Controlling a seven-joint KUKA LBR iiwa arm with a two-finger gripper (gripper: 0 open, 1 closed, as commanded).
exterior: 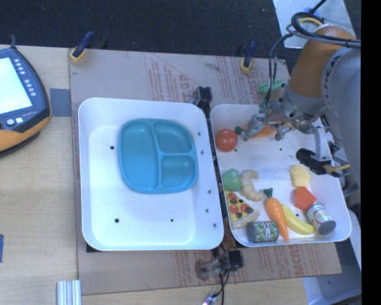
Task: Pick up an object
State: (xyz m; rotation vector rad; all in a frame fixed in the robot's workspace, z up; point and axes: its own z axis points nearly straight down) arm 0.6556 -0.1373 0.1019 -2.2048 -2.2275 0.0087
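Note:
My gripper (267,123) hangs low over the far part of the right bin (343,199), under the grey arm with the orange band. A small orange and green toy (256,131) lies right at the gripper's tip; whether it is gripped I cannot tell. A red tomato (226,140) sits to its left. Nearer the front lie a green toy (231,179), a beige curled piece (250,184), a pizza slice (239,208), a carrot (277,213), a banana (297,223), a green can (262,231), a small jar (321,218), a red block (304,198) and a yellow piece (299,175).
The left bin (101,189) holds a blue divided plate (157,155). A teach pendant with a screen (11,101) rests on the bench at far left. Clamps (81,46) grip the board's far edge. A black part (312,161) of the arm reaches over the right bin.

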